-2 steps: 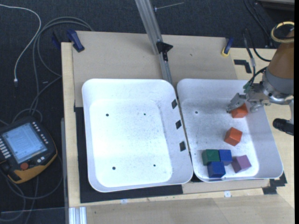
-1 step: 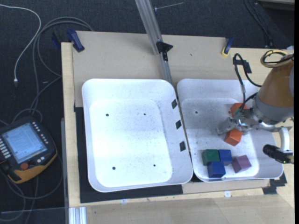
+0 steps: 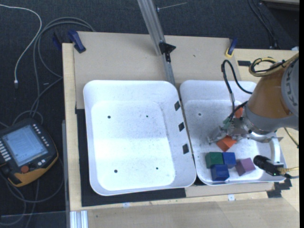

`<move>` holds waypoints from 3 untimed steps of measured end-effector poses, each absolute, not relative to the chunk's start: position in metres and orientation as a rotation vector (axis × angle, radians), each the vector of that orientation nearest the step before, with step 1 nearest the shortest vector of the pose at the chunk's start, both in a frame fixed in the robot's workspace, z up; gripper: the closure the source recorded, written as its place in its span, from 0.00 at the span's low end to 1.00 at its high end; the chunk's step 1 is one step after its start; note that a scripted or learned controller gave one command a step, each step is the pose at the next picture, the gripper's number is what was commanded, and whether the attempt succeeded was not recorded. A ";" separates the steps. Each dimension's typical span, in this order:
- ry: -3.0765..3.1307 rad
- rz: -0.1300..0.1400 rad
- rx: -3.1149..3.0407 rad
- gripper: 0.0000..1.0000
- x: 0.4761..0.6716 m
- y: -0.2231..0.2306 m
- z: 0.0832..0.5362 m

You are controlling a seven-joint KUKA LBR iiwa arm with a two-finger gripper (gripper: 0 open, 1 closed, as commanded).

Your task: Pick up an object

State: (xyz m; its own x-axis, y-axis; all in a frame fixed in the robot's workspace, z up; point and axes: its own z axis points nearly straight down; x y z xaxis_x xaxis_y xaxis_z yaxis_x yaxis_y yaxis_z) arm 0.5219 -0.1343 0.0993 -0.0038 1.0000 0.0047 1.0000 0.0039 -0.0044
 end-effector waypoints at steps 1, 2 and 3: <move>-2.221 -0.003 -2.220 1.00 0.523 -0.137 0.110; -2.232 -0.010 -2.214 1.00 0.484 -0.058 0.204; -2.230 -0.006 -2.211 1.00 0.513 0.004 0.207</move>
State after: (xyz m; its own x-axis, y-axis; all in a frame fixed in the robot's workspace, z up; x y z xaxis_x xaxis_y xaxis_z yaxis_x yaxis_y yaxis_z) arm 0.5125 0.0041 0.2070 -0.0085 1.0000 0.0031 1.0000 0.0085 0.0021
